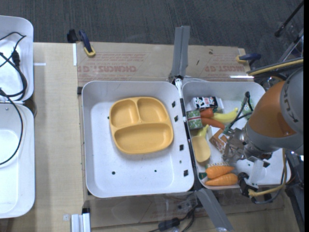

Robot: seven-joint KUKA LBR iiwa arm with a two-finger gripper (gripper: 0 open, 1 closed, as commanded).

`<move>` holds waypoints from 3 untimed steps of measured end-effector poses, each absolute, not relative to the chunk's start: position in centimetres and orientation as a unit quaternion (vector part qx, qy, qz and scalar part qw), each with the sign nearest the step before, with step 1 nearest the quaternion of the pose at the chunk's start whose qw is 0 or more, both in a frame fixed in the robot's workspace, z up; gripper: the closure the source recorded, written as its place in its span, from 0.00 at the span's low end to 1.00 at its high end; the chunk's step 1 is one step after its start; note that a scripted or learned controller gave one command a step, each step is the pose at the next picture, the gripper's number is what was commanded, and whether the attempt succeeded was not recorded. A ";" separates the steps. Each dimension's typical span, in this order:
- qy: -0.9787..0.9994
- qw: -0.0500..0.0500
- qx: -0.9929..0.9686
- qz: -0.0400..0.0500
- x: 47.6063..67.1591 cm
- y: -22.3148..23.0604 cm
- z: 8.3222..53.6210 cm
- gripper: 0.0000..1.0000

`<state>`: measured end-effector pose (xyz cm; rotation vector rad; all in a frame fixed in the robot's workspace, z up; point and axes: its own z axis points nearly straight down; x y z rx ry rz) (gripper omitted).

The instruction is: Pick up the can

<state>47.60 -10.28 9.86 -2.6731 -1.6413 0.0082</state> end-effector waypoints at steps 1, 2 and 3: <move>-0.509 0.002 -0.861 0.001 47.6 -9.8 9.1 1.00; -0.509 0.002 -0.861 0.001 47.6 -9.8 9.1 0.00; -0.437 0.001 -0.899 0.002 54.5 -10.7 9.1 0.00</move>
